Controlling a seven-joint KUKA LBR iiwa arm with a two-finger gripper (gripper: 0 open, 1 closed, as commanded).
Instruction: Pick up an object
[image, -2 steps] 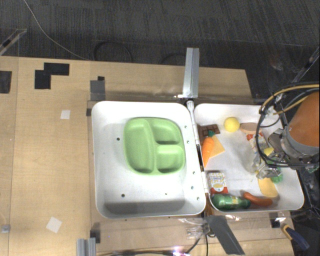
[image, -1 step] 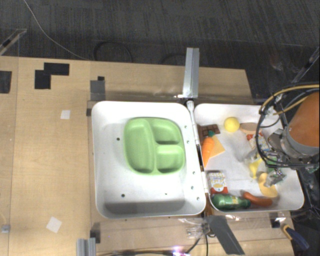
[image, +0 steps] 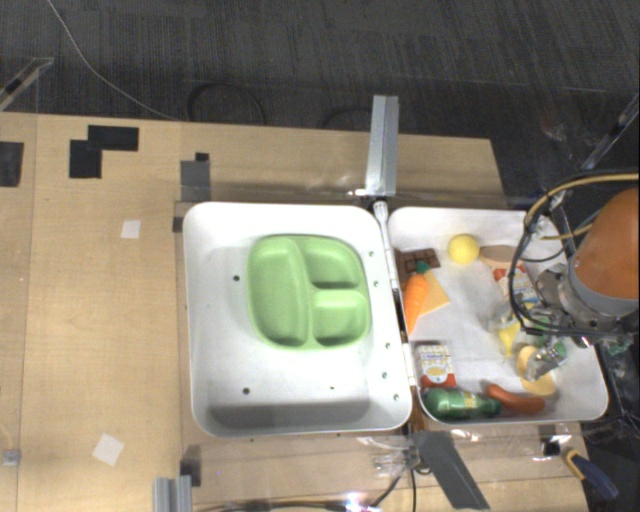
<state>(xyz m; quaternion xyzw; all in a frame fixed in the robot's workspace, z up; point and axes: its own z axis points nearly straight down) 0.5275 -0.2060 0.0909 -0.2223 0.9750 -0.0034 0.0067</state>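
The 2 bins, left (image: 215, 330) and right (image: 470, 300), are white. The left bin holds a pale green divided tray (image: 305, 290). In the right bin: a yellow ball (image: 462, 248); a dark brown bar (image: 417, 262); an orange carrot (image: 416, 297) with a green tip; a light orange wedge (image: 432, 303); a small packet (image: 435, 364) printed in white, red and orange; a dark green bottle (image: 462, 403); a red-brown sausage shape (image: 518, 398); and pale yellow pieces (image: 531, 366). The arm's band (image: 610, 252) is orange, its wrist (image: 592, 297) grey, its cables (image: 520, 275) black and yellow. The bench (image: 90, 330) is light wood with black squares (image: 100, 148). The floor (image: 300, 50) is dark grey.
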